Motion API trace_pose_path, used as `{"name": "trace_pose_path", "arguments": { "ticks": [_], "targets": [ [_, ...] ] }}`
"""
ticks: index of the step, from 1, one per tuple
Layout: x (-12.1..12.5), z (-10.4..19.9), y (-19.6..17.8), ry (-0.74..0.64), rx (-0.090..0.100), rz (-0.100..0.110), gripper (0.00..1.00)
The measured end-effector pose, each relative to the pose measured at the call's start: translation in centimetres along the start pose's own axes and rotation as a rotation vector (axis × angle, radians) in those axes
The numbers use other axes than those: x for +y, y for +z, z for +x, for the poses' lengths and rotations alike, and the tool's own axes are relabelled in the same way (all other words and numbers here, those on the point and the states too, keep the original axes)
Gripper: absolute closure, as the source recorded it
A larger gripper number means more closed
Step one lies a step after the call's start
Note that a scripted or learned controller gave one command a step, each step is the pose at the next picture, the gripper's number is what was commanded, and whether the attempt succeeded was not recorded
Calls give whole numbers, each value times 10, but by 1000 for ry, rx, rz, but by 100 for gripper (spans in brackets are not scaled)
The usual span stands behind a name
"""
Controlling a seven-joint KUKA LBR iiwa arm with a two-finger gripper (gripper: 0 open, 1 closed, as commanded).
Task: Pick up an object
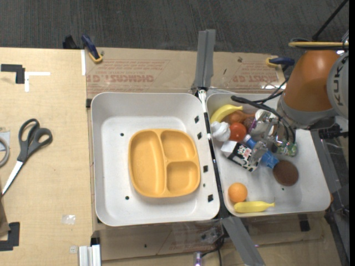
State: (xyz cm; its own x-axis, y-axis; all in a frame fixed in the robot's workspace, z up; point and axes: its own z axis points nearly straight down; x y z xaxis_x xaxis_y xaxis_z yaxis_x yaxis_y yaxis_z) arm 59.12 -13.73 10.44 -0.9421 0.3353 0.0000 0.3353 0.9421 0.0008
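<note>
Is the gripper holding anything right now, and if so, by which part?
Cannot be told. The gripper is down in the right bin among the clutter beside the blue object, but the view does not show anything between its fingers.

The right bin (316, 195) is crowding at its upper left, where toys (244, 140) are lying close together under the arm (310, 87). Open floor is lying between the orange (238, 192), banana (254, 206) and brown ball (286, 173).

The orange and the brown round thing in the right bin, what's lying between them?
In the camera view, only bare white bin floor lies between the orange and the brown round object.
</note>
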Motion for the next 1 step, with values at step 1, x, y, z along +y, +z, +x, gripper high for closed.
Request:
{"name": "trace_pose_path", "arguments": {
  "ticks": [1],
  "targets": [
    [-67,62,-1,2,-28,-2,0]
  ]
}}
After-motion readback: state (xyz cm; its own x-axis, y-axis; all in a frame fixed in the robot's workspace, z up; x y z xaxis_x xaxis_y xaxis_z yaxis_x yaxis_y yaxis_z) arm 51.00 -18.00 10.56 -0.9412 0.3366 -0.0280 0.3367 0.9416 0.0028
